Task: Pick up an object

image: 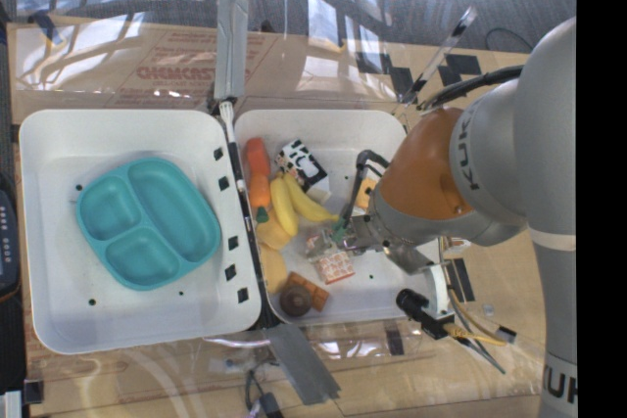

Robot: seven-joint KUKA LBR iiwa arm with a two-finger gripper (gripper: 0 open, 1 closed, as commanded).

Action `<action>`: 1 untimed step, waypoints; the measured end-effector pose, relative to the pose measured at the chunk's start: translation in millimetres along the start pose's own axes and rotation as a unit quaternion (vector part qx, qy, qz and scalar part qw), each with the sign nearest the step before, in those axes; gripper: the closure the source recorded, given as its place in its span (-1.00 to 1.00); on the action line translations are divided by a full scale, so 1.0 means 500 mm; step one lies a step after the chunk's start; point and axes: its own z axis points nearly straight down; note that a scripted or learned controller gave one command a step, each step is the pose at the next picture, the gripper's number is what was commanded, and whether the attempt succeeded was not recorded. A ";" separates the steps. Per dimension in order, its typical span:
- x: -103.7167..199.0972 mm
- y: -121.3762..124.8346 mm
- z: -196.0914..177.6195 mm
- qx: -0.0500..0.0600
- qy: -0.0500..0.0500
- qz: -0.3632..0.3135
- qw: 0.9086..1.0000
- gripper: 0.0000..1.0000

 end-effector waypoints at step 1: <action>0.077 0.051 -0.220 -0.003 0.000 -0.016 1.000 1.00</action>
